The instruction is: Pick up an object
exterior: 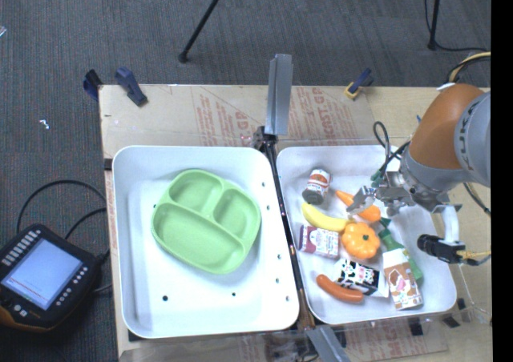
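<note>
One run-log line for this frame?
phase: reaching | gripper: right bin, over carrot beside banana | grasp: unconfirmed | left bin: green plate

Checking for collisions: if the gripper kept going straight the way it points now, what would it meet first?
Probably the small orange carrot under the gripper in the right white bin, though depth is unclear.

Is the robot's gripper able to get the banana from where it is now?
Probably yes. The gripper hangs over the right bin, close to the banana, whose top lies bare. The can, carrot and pumpkin crowd it, though.
</note>
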Robot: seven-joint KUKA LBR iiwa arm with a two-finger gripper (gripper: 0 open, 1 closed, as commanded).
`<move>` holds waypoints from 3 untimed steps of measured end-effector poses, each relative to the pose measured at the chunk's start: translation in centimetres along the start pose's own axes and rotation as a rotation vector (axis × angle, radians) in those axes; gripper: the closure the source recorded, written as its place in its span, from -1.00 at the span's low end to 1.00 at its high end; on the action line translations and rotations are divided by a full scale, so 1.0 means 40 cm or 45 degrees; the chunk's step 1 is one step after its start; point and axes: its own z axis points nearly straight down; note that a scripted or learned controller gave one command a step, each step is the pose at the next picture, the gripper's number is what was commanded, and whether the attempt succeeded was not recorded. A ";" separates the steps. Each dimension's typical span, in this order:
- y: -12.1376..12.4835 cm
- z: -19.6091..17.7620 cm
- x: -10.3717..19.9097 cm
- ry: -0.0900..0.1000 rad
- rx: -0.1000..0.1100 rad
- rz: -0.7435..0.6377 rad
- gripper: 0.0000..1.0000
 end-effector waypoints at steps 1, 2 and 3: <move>-0.001 -0.022 -0.001 0.003 0.003 0.004 1.00; -0.002 -0.045 -0.003 0.005 0.005 0.007 1.00; -0.005 -0.216 0.147 -0.001 -0.002 0.087 1.00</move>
